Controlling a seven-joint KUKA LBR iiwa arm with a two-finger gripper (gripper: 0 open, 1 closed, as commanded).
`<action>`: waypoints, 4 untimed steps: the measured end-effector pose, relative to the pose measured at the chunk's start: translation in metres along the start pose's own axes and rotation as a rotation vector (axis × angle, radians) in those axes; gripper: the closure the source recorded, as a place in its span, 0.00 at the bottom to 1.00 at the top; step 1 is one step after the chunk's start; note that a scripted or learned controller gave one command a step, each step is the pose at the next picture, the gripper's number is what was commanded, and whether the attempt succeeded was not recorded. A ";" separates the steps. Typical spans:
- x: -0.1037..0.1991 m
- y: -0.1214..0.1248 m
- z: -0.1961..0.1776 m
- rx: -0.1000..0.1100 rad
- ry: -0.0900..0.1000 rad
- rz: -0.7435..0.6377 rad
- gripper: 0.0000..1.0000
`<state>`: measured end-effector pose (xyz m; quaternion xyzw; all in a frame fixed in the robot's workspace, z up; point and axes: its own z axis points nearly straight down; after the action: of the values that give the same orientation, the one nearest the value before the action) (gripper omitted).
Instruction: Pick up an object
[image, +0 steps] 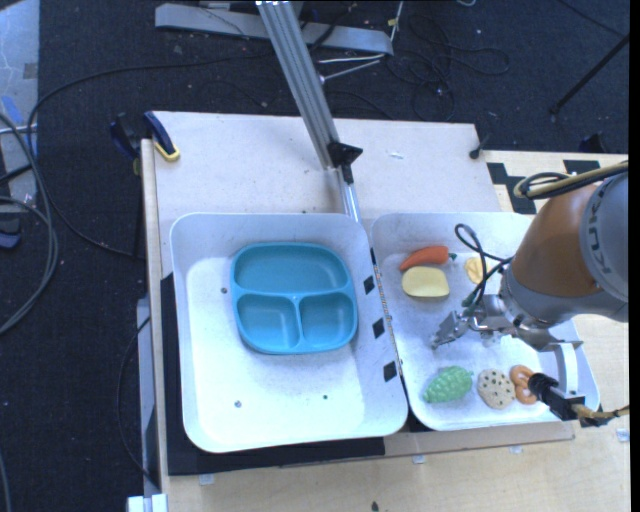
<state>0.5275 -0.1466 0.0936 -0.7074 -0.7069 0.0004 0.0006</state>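
Two white bins side by side. Left bin: one blue tray, three compartments. Right bin: one carrot, one yellow piece, one green lump, one cookie, one pretzel. Gripper above the floor of the right bin between yellow piece and green lump, fingers slightly apart, holding nothing.

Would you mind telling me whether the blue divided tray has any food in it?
No, the blue tray in the left bin holds nothing; the carrot lies in the right bin.
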 end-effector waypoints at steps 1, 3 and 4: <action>-0.001 0.001 -0.012 -0.004 -0.002 0.002 1.00; 0.005 0.009 -0.110 -0.003 -0.001 -0.003 1.00; 0.056 0.039 -0.119 -0.005 0.000 -0.006 1.00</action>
<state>0.5667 -0.0911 0.2131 -0.7053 -0.7089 -0.0011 -0.0012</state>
